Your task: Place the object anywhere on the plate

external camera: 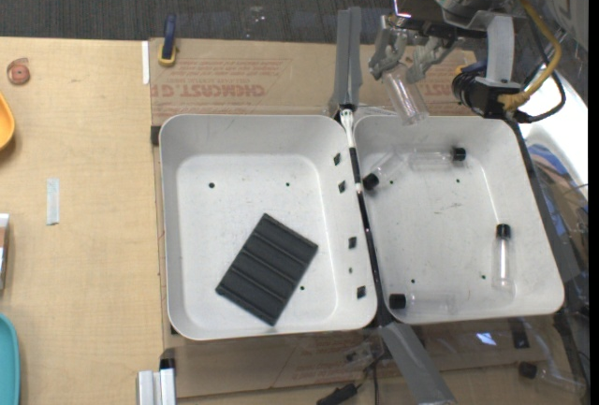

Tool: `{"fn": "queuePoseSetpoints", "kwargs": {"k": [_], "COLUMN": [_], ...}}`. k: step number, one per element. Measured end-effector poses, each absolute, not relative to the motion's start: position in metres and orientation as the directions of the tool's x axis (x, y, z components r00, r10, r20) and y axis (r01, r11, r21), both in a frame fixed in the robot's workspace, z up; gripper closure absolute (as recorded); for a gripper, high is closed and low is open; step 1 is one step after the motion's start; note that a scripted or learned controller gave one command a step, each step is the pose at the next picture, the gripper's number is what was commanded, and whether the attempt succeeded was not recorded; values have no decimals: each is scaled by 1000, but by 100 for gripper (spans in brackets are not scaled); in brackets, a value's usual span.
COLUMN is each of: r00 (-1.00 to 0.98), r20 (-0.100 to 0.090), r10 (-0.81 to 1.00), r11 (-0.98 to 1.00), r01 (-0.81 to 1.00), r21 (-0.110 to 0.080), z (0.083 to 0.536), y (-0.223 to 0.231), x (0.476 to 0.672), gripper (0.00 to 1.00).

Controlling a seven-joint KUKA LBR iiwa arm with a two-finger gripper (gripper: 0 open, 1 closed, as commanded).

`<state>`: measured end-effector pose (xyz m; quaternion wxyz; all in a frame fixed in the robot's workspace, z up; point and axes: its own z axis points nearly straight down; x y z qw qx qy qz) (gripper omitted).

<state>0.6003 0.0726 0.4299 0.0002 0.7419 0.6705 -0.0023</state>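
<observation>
The end effector [404, 66] hangs above the right bin [524, 169], seemingly grasping a clear tube [406, 100], ready to carry it to the dark plate [268, 268].

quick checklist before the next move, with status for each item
1. Clear plastic tube between the fingers of the gripper: ok, it hangs tilted.
2. Tube lifted above the right white bin: ok.
3. Dark ribbed rectangular plate lying flat in the left white bin: ok.
4. Plate surface free for placing: ok.
5. Tube over the plate: not ok, it is over the right bin's far edge.
6. Grip firmness: cannot tell.
</observation>
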Motion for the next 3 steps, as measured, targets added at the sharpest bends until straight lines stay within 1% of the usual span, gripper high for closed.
{"fn": "queuePoseSetpoints", "kwargs": {"k": [1,2,3], "r00": [-310,-809,-998], "r20": [-2,1,-3], "r10": [951,588,63], "r11": [310,809,998], "r01": [951,588,63], "r21": [-4,-3,1], "z": [395,287,395], "y": [128,165,155], "x": [632,578,599], "gripper": [100,100,100]}}
